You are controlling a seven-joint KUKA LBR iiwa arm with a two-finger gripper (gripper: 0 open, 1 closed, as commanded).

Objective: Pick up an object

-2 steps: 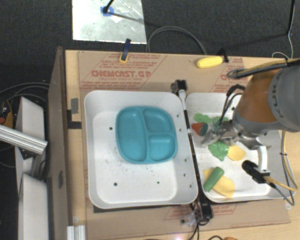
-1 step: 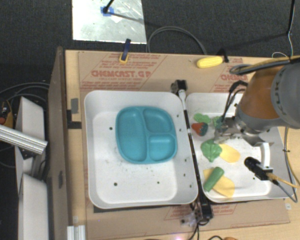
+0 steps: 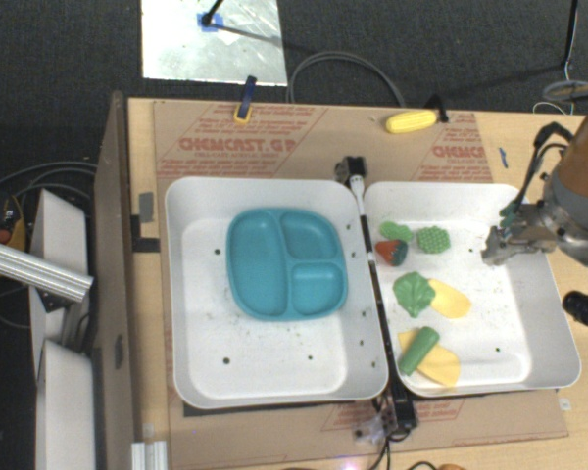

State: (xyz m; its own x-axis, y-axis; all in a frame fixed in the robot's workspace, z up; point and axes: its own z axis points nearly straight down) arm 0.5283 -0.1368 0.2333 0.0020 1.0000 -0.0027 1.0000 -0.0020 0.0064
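The right bin (image 3: 529, 360) holds several toy foods. A small green piece (image 3: 396, 231), a knobbly green piece (image 3: 432, 239) and a red and teal piece (image 3: 392, 253) lie near its far left. A leafy green piece (image 3: 413, 293) touches a yellow slice (image 3: 452, 304) in the middle. A green cucumber shape (image 3: 418, 350) lies over a yellow piece (image 3: 439, 366) at the front. My gripper (image 3: 495, 248) hangs over the right part of this bin, to the right of the knobbly green piece and apart from every toy.
A blue divided plate (image 3: 285, 263) sits in the left bin (image 3: 201, 360). A yellow object (image 3: 410, 121) and a clamp (image 3: 243, 111) lie on the cardboard behind the bins. A black divider (image 3: 370, 262) runs between the bins. Cables hang at the right.
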